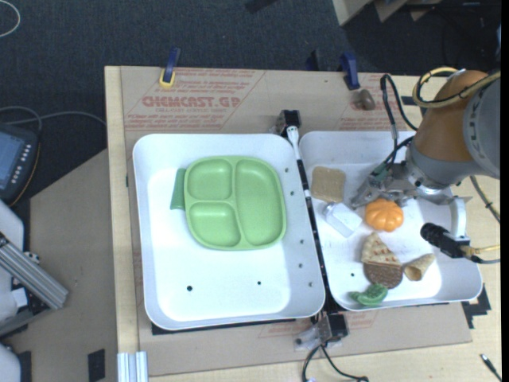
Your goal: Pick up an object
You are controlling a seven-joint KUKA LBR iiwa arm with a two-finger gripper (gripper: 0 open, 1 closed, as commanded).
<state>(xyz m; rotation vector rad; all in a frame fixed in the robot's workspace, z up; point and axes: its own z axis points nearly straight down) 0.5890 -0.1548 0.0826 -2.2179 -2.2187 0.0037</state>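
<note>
The right bin (457,289) holds several small items. A tan square slice (328,183) lies at its left. A white block (342,220) sits just below that slice. An orange pumpkin (383,216) rests near the middle. Toward the front are a brown wedge of toast (380,259), a small cone (419,267) and a green piece (371,294). My gripper (380,188) reaches in from the right and hangs low over the bin, just behind the pumpkin and to the right of the tan slice. Nothing is visibly held in it.
The left bin (159,237) carries a green divided plate (235,201). A black ridge (306,213) separates the two bins. The arm's grey and orange body (453,134) covers the right bin's far right corner. Clamps and cables line the bench's back edge.
</note>
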